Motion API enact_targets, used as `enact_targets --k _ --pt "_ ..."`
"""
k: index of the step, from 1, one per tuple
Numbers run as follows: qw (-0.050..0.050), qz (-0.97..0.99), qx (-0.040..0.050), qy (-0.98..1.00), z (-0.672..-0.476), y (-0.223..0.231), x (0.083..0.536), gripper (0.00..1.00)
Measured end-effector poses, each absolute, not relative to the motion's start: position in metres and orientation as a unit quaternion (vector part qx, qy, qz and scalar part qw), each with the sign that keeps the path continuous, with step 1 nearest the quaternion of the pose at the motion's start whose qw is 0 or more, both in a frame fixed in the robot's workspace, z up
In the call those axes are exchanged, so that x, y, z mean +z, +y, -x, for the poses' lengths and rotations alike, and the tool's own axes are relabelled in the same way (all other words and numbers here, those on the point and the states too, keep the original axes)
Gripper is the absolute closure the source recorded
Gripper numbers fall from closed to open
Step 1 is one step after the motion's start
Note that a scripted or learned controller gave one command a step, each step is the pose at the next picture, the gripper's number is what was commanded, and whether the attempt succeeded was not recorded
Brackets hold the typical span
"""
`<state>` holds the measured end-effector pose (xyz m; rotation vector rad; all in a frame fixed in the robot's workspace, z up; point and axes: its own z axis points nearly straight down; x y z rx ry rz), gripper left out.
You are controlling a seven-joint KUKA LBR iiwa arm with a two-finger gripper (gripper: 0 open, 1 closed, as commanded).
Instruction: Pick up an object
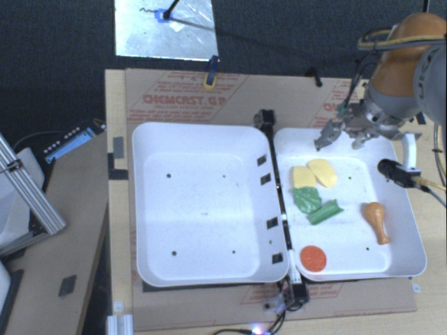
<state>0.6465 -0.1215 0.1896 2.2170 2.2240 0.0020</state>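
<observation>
Hovering at the upper right of the frame, the tool (343, 137) sits above the far rim of the right bin (401, 257), with its two grey fingers spread apart and nothing between them. The grey arm (408, 54) with its orange band fills the top right corner above it.

All the candidate things lie in the right bin, right of centre in the frame. Two yellow pieces (314, 174) rest side by side just below the tool, nearly touching each other. Directly under them a green leafy piece (306, 199) touches a green pod (324, 212) that angles toward the lower right. An orange drumstick (376, 222) lies apart, toward the right wall, and a red disc (313, 258) sits alone near the bottom left corner of that bin. The left bin (202, 201) takes the middle of the frame, both bins resting on cardboard over the counter (77, 201).

The yellow pieces look like the nearest target, so the next step is probably a descent onto one of them. The risk lies in crowding: the yellow and green items are packed together, so spread fingers may land on a neighbour, push the pieces apart, or close on an edge and let the flat shape slip out. The tool also hangs close to the bin's far rim, and a finger could catch it on a straight drop.
</observation>
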Motion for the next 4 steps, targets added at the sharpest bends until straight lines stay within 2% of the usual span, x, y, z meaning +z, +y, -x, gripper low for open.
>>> enact_targets --k 1,2,3,4 --pt "-0.003 -0.708 -0.0018 0.706 -0.572 -0.138 0.08 0.0" --pt "0.001 -0.705 0.0011 0.709 -0.589 -0.105 0.085 0.0" --pt "0.003 -0.705 0.0021 0.709 -0.631 -0.09 0.087 0.0" --pt "0.004 -0.705 0.0038 0.709 -0.631 -0.091 0.099 1.0"
